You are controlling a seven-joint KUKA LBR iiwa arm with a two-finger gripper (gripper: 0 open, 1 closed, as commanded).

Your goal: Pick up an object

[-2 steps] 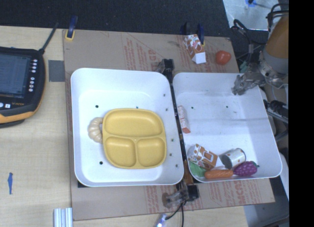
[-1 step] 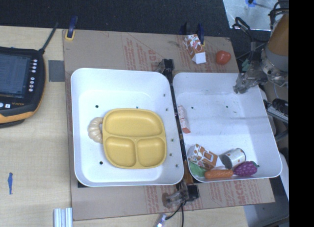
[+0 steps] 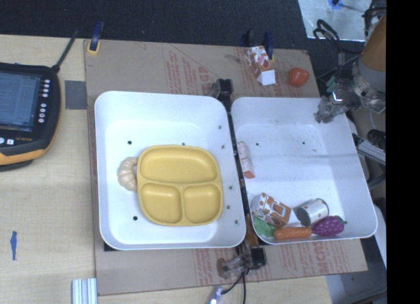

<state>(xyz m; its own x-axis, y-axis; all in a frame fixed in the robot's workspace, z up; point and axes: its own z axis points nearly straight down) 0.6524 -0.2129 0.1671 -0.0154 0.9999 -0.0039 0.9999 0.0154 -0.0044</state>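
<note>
Two white bins are shown: the left bin and the right bin. A yellow compartment tray and a beige, ridged, shell-like object are contained in the left bin. In the right bin, a purple bunch of grapes, an orange carrot, a silver can, a brown-and-white patterned carton, a green piece and a pale stick with red marking are seen. Brown cardboard printed with red lettering is laid beneath. A red tomato and a red-and-white carton are seen on it. A black-and-orange pendant is seen on the pale wooden bench.
</note>
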